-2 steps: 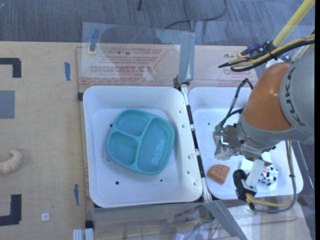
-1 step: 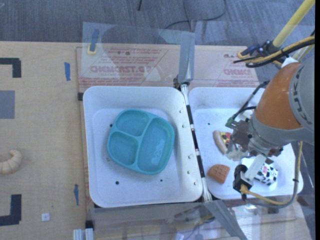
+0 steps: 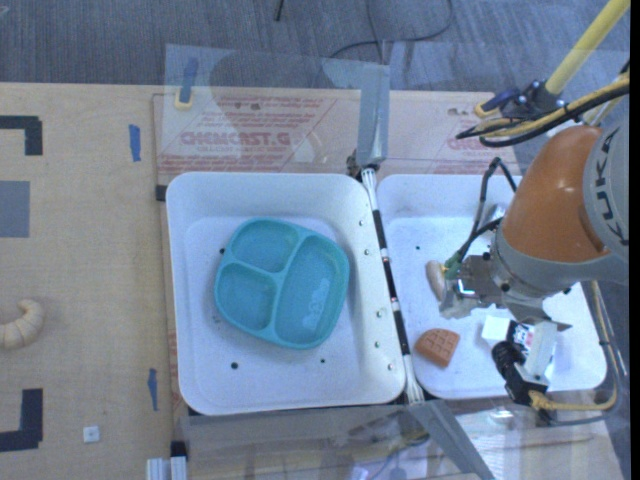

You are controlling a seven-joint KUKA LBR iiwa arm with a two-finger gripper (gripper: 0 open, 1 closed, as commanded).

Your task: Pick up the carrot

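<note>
Because the arm's wrist hides its claw (image 3: 462, 293) low in the right bin (image 3: 420, 208), I cannot tell its state, nor spot the carrot.

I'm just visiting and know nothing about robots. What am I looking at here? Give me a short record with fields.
arm: grey with orange band, reaching in from the right over the right bin
gripper: low in the right bin, fingers hidden from this angle
left bin: holds a teal plate with three compartments
right bin items: a tan waffle piece near the front; a pale item beside the gripper, too hidden to identify
bench: a pale curved croissant-like item at far left, outside the bins
carrot: cannot tell which item it is
</note>
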